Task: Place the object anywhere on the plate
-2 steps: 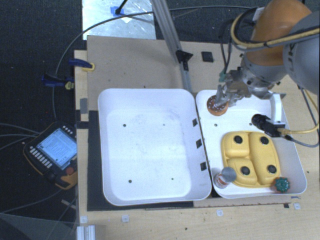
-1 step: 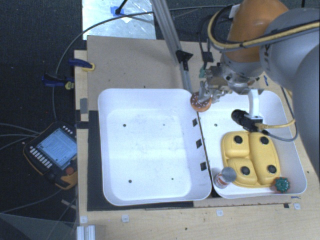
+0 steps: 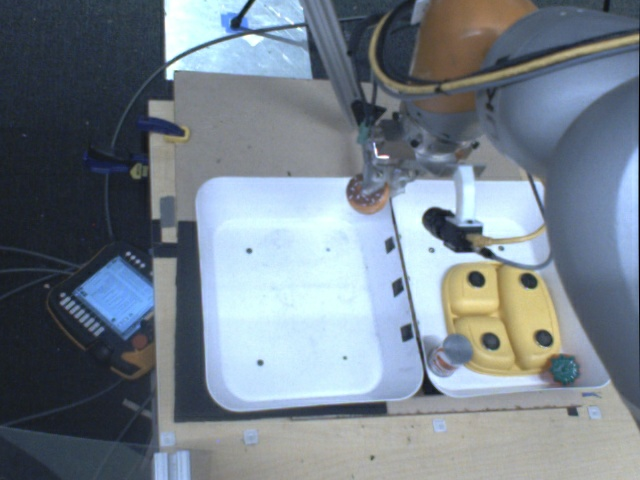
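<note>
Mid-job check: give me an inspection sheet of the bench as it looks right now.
Surface: left bin and right bin side by side on a brown board.
Job's things: yellow plate in the right bin; small round brown object at the gripper's tip, over the left bin's far right corner.
Clutter: grey-capped item and green ball by the plate.
Gripper: gripper low over the brown object; grasp unclear.
Cables: yellow cable over the right bin.
Surroundings: handheld controller left of the board.

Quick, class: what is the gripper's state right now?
Gripper: a small round brown object sits at its tip, but open or shut cannot be told.
</note>
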